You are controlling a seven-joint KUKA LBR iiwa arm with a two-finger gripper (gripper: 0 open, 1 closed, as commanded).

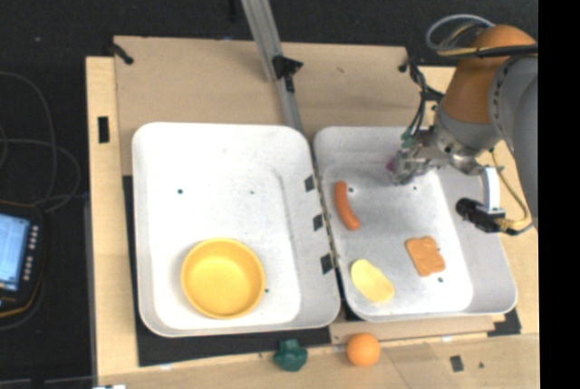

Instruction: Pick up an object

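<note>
The right bin (471, 287) holds an orange sausage-shaped piece (345, 205) near its left wall, a pale yellow oval piece (371, 280) at the front left, and a flat orange-brown block (425, 256) at the front right. My gripper (404, 164) hangs over the back of this bin, to the right of and beyond the sausage piece, with nothing visible in it. Its tips are small and dark against the bin floor. A yellow bowl (223, 277) sits at the front of the left bin (163, 160).
An orange ball (362, 349) and a small green object (290, 356) lie on the bench in front of the bins. A grey metal pole (263, 24) slants up from between the bins at the back. A tablet (14, 251) sits at the far left.
</note>
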